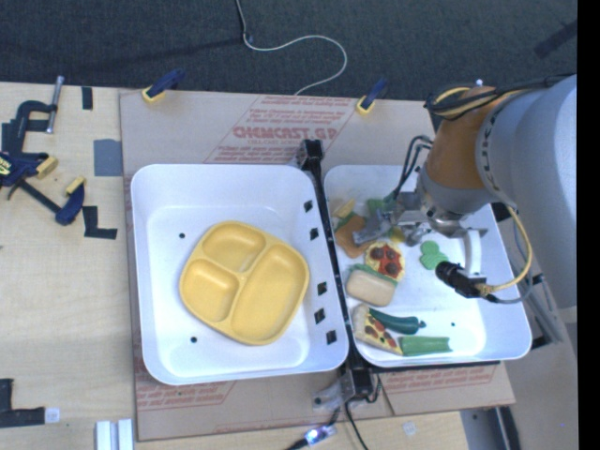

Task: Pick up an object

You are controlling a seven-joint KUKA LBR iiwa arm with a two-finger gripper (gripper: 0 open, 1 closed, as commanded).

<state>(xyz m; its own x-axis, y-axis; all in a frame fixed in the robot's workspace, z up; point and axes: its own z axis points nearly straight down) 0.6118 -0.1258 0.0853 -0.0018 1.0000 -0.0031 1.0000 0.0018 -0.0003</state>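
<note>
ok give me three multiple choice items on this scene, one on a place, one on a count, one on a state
1. Where does the yellow plastic divided plate lie?
A. left white bin
B. right white bin
C. on the bench

2. How many compartments does that plate have?
A. two
B. three
C. five

3. How does the plate sit?
A. flat, open side up
B. flipped over
C. leaning on a wall

Answers: 1 A, it rests on the floor of the left white bin. 2 B, ridges split it into three. 3 A, its hollows face up.
</note>
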